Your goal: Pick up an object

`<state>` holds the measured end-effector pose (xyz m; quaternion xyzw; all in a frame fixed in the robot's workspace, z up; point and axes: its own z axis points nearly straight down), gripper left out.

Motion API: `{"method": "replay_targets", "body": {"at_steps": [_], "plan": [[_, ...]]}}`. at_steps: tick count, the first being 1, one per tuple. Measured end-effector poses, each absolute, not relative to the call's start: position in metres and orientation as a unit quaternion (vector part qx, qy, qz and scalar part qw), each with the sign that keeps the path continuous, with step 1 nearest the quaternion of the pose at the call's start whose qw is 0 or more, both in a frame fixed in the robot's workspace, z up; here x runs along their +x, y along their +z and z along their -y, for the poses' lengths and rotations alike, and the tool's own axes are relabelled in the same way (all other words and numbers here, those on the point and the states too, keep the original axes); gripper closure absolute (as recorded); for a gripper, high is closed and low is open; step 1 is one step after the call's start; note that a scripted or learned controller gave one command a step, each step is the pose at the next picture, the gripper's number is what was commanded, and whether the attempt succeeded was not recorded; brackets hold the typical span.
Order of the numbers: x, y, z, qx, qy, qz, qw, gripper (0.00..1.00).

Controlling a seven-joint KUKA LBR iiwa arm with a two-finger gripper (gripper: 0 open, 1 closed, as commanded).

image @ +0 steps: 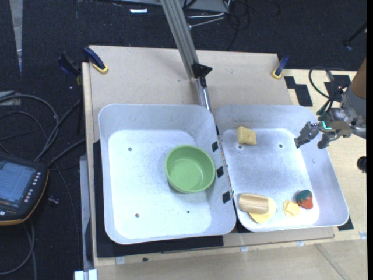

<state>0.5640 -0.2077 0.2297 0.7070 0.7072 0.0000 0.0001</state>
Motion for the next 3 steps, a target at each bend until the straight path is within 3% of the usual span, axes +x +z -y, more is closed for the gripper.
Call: {"method": "replay_targets", "body": {"at_steps": [1, 3], "plan": [[0.564, 0.23, 0.208, 0.707, 0.0, -0.707, 0.0, 0.0], [0.576, 0.135, 0.199, 0.707, -0.001, -0.707, -0.002, 0.0]]}}
